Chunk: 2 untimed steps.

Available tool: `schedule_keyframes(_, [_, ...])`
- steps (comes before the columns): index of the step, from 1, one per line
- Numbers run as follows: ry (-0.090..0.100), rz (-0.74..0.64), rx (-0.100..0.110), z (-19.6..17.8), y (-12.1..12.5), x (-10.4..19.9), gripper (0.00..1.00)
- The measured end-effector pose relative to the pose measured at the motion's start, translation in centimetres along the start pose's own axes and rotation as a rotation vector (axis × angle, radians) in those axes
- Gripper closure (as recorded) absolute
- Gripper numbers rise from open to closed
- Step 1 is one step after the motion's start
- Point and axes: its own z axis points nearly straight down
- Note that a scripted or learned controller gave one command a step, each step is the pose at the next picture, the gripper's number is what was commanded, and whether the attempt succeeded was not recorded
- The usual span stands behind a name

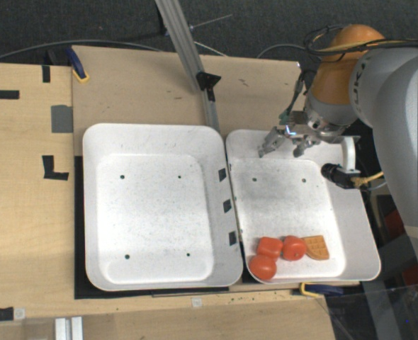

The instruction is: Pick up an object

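Three red pieces [275, 253] and an orange waffle [317, 247] are lying at the right bin's [351, 222] near edge; the gripper [287, 144] is hovering spread and empty over its far edge.

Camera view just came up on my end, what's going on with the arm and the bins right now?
The grey arm reaches in from the right, and its gripper sits over the far edge of the right bin, with nothing seen between its fingers. The pickable things lie at that bin's near edge: three red pieces clustered together and an orange waffle-like piece beside them. The left bin is next to it. No pick has happened yet.
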Motion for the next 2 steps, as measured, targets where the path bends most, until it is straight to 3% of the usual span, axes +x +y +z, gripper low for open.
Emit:
schedule_keyframes(1, [-0.001, -0.001, -0.005, -1.4, 0.1, 0.0, 1.00])
schedule_keyframes(2, [-0.001, 0.001, -0.011, -5.8, -0.3, -0.3, 1.00])
